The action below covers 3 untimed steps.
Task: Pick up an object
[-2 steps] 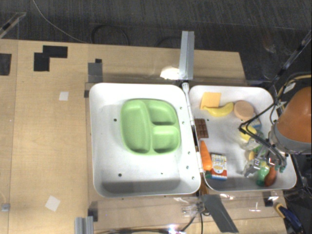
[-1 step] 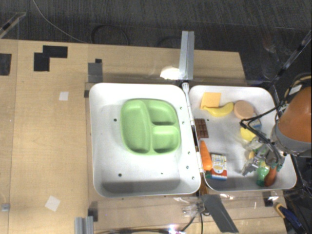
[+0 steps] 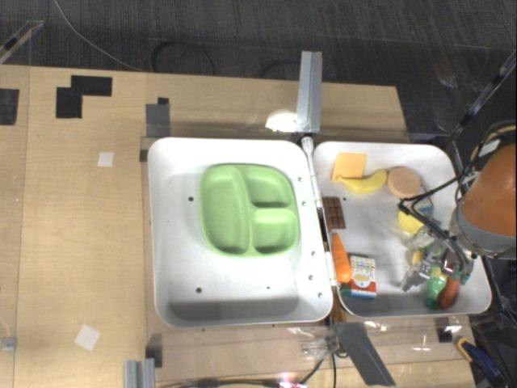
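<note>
My gripper (image 3: 430,267) is low in the right bin (image 3: 380,301), at its front right corner. Directly under and beside it lie a small green object (image 3: 436,286) and a red one (image 3: 449,295). A yellow object (image 3: 409,221) sits just behind the gripper, partly hidden by cables. Elsewhere in this bin are a banana (image 3: 365,183), a yellow block (image 3: 350,166), a tan round piece (image 3: 404,182), a brown chocolate bar (image 3: 334,212), an orange carrot (image 3: 341,259) and a small printed carton (image 3: 362,276). I see nothing lifted off the bin floor.
The left bin (image 3: 174,241) holds a green divided plate (image 3: 246,208). The arm's orange band (image 3: 493,200) hangs over the right bin's right rim. A grey post (image 3: 309,95) stands behind the wall where the two bins meet.
</note>
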Each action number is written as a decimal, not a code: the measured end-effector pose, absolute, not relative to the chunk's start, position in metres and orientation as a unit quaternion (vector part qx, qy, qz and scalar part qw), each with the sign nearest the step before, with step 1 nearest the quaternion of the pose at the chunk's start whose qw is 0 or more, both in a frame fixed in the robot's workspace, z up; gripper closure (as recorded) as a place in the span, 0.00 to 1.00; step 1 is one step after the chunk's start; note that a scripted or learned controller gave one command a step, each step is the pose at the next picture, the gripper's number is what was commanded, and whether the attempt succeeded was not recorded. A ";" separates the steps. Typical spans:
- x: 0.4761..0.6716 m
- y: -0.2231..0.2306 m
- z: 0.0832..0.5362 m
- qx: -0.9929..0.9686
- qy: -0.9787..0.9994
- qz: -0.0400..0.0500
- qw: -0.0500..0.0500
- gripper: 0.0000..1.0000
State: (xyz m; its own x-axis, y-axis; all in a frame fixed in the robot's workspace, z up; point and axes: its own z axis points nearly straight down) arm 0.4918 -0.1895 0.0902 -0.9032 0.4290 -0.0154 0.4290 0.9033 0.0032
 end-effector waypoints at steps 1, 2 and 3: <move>0.492 -0.188 0.090 0.242 0.970 0.000 0.008 0.00; 0.492 -0.190 0.090 0.249 0.968 0.000 0.007 0.00; 0.497 -0.191 0.104 0.245 0.969 0.000 0.016 1.00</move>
